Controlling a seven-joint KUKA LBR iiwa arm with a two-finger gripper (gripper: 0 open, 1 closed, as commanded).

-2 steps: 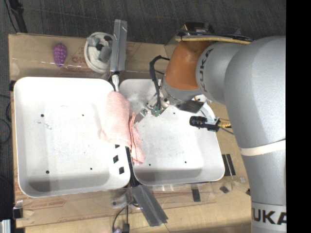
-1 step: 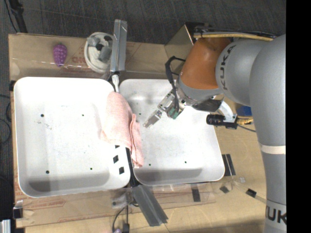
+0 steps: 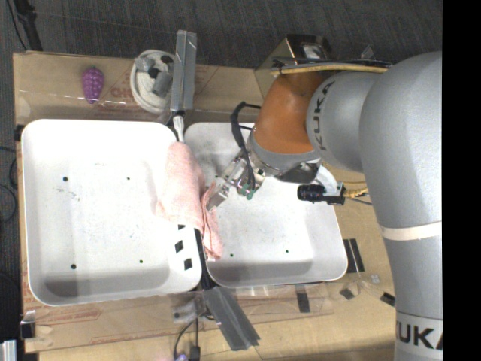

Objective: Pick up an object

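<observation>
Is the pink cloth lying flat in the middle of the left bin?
No, the pink cloth is draped over the divide between the left bin and the right bin, beside the claw.

Bright even overhead light, soft shadows, slight blur.

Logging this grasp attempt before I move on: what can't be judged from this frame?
- Gripper: fingers too small and blurred against the pink cloth to tell whether they grip it; camera view.
- Right bin: its upper right part is covered by the arm.
- Divider between the bins: covered by the draped cloth.
- Purple object: too small to identify.
</observation>
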